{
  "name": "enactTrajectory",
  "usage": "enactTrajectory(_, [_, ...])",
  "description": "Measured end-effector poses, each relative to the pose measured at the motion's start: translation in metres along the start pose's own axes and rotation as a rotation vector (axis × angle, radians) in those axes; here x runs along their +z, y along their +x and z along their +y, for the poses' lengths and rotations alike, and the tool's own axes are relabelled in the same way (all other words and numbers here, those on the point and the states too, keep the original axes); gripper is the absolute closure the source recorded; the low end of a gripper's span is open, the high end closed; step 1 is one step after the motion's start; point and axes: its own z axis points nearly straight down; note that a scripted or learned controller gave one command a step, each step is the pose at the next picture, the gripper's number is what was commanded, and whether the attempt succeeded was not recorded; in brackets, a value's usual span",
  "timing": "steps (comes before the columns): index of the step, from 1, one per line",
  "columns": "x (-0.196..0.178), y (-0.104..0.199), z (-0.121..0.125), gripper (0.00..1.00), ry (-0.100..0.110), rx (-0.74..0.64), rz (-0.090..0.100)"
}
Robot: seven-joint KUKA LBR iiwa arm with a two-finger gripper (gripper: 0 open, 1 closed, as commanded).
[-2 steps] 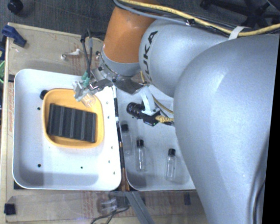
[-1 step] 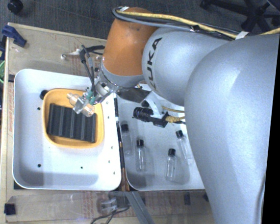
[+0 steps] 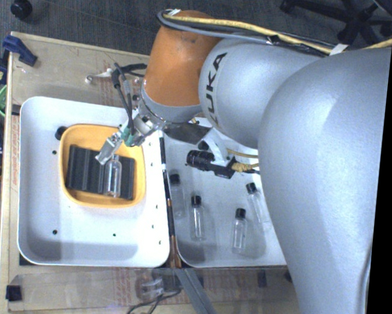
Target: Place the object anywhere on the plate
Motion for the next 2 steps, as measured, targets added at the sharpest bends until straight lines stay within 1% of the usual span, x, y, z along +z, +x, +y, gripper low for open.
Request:
enactTrajectory(1, [-0.0096,0.0004,0.0007,1.0,0.001,-0.003,0.001])
enactTrajectory(2, [-0.0096,0.0003,0.0006,0.0,0.001,-0.003,0.001])
